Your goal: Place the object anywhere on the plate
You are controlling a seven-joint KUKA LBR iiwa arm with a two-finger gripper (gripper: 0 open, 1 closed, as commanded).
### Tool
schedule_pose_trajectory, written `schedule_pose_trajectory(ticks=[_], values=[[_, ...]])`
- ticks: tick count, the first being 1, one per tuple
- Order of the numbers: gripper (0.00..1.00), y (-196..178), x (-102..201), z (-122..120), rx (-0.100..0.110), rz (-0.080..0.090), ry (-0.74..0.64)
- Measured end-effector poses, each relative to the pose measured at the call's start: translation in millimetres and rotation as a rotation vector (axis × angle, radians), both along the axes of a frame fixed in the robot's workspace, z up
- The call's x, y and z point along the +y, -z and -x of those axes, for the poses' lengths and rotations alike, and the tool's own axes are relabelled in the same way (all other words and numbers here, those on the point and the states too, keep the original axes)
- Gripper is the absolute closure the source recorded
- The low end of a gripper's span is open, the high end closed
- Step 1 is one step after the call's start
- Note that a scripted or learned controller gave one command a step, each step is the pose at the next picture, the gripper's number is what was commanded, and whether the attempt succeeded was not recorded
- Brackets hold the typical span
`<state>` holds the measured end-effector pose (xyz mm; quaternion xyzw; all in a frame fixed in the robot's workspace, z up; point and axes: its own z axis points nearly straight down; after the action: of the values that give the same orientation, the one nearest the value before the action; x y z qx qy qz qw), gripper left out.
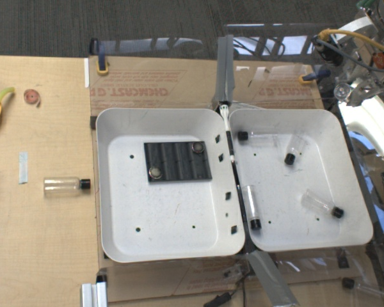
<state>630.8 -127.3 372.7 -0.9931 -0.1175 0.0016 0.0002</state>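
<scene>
A dark ridged plate (178, 161) is seen in the left bin (115, 235), with two small round pieces resting on it. Four clear black-capped vials (319, 204) are scattered in the right bin (352, 235), apart from the plate. The pincer (343, 92) is found above the tabletop's far right corner; its opening cannot be told.

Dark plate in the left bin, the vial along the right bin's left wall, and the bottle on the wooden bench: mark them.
Dark plate (178, 161), camera view, on its ribbed middle.
Vial (250, 204), camera view, on its clear body, above the black cap.
Bottle (63, 185), camera view, on its clear body, left of the black cap.
</scene>
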Motion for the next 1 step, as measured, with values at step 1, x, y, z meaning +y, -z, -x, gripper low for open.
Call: schedule_pose_trajectory(ticks=[1], values=[[1.00, 83.7, 42.9, 65.2, 0.003, 0.000, -0.007]])
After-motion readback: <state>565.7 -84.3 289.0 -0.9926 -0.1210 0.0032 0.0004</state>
